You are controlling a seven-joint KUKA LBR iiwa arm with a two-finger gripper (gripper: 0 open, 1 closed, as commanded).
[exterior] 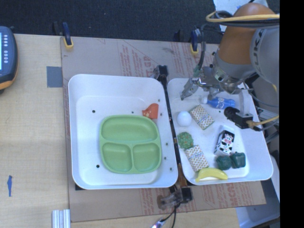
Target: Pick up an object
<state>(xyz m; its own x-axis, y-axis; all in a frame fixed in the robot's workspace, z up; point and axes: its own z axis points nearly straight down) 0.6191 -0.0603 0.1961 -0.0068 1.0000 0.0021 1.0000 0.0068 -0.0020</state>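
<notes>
Over the right bin's (266, 167) far edge, fingers (190, 90) spread apart — holding nothing, white ball (184, 118) just below.

A pale wooden bench (33, 127) fills the left and lower frame. A brown cardboard sheet (128, 56) covers its middle, clamped at the top edge. Dark carpet (118, 6) runs across the top. Light is even.
</notes>
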